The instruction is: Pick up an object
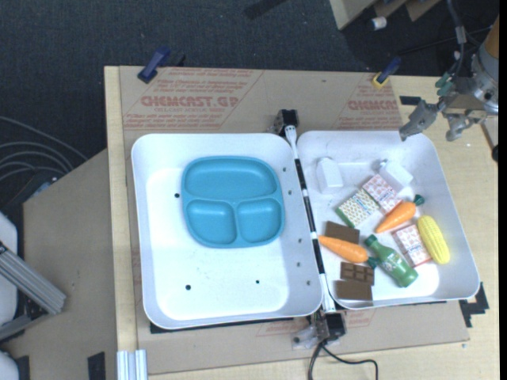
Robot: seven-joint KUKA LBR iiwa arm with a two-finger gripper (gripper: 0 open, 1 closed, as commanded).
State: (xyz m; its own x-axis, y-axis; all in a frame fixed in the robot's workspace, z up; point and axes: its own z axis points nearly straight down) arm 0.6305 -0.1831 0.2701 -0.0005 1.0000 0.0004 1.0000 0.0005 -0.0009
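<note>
Nearest us, chocolate bars (356,281), a green bottle (393,261), two carrots (344,248) and corn (433,239) crowd the right bin (451,180). The left bin (158,236) holds a blue divided plate (232,200). Farther back, the gripper (437,123) hangs above the right bin's far corner, fingers apart, holding nothing. We judge this the approach step; next it must choose one item, centre over it and descend.
</note>
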